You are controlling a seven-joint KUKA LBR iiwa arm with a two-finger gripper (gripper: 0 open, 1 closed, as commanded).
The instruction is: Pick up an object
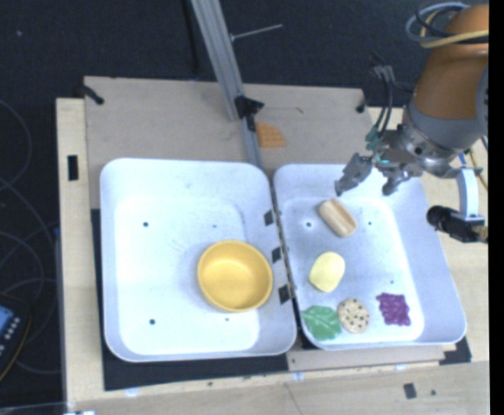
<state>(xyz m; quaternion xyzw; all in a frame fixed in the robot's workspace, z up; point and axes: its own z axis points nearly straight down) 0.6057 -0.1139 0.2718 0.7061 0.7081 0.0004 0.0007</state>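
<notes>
The right bin [424, 258] holds a tan bread roll [337, 217], a pale yellow lump [327, 271], a green leafy piece [322, 321], a round cookie [353, 315] and a purple grape bunch [393, 309]. My gripper [373, 178] hangs over the bin's far edge, above and to the right of the bread roll. Its two fingers are spread apart with nothing between them. The left finger tip [348, 180] is a short way from the roll.
A yellow bowl [233, 275] sits in the left bin [139, 232]. A slanted metal post [221, 59] rises behind the bins. A small orange tag [270, 135] lies on the bench behind them. A black fixture [455, 221] sticks out at the right bin's right side.
</notes>
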